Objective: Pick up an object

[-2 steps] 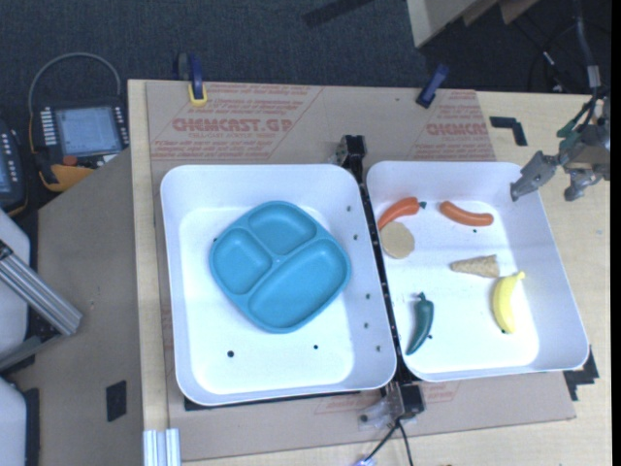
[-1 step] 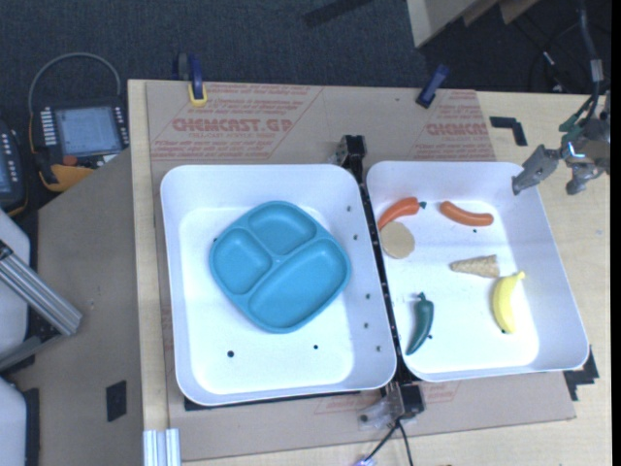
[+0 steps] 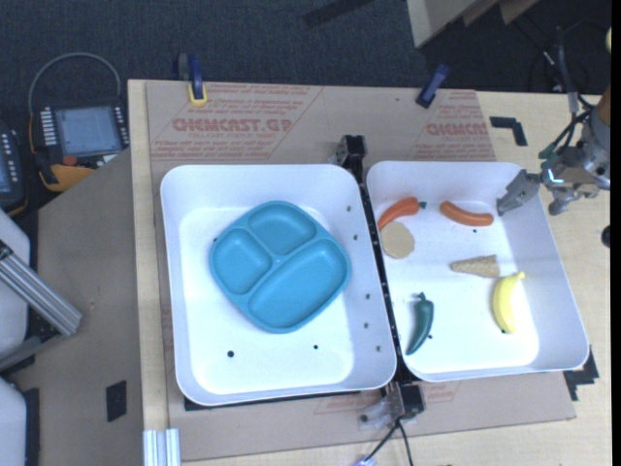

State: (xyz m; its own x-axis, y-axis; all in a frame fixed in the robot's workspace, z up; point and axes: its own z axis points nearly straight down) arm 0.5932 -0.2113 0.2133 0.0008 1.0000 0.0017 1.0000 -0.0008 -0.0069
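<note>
1. Dark carpet surrounds a desk (image 3: 291, 115) topped with brown cardboard, carrying two white bins side by side.
2. Left bin (image 3: 194, 338): one blue divided plate (image 3: 279, 278), near its centre.
3. Right bin (image 3: 543, 348): six items, namely one carrot (image 3: 398, 210), one sausage (image 3: 466, 214), one round biscuit (image 3: 398, 242), one cone (image 3: 475, 267), one banana (image 3: 506, 303), one green pepper (image 3: 421, 322).
4. One gripper (image 3: 529, 190) hangs over the right bin's far right corner, holding nothing; whether it is open or closed cannot be told.

Dark blue-grey carpet (image 3: 272, 27) surrounds a cardboard-topped bench (image 3: 291, 115), with a teach pendant (image 3: 82, 129) lying at left.
</note>
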